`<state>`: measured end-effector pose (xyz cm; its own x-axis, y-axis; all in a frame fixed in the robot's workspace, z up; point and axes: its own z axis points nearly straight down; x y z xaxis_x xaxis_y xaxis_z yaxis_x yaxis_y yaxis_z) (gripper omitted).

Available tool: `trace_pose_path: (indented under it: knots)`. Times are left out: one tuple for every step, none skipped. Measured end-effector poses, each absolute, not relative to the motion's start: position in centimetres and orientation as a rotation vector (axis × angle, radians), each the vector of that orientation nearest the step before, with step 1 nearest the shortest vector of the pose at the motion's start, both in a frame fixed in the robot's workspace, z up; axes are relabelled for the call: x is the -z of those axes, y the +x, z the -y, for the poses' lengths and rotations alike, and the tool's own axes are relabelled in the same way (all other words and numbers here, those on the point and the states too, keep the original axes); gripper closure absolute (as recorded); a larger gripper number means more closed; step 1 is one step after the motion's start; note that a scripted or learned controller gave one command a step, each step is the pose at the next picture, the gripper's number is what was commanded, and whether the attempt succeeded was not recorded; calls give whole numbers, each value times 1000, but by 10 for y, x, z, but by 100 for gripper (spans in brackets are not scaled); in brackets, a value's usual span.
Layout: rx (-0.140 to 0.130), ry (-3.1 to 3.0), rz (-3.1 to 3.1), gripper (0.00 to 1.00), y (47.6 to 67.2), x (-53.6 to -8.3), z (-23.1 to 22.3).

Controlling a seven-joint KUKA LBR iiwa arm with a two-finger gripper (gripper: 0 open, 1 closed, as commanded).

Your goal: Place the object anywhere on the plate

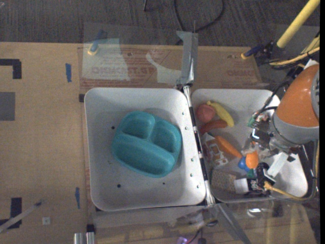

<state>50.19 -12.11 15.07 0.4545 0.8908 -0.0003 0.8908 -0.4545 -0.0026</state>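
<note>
One fixed camera is looking down on the desk [40, 136] at a slant. It's framing left-hand bin [101, 187] and right-hand bin [244, 100] closely.

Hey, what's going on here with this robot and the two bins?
A robot arm reaches into the right bin, its gripper down among toy food: a banana, a carrot, an orange ball. Whether it holds anything can't be told. The teal plate sits in the left bin with no food on it yet.
</note>
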Motion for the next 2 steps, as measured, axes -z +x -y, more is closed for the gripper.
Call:
trace_pose_path:
  knots:
    - [-2,-2651,1684,100,526,-184,62]
    - [-1,-2488,1918,100,550,-184,-63]
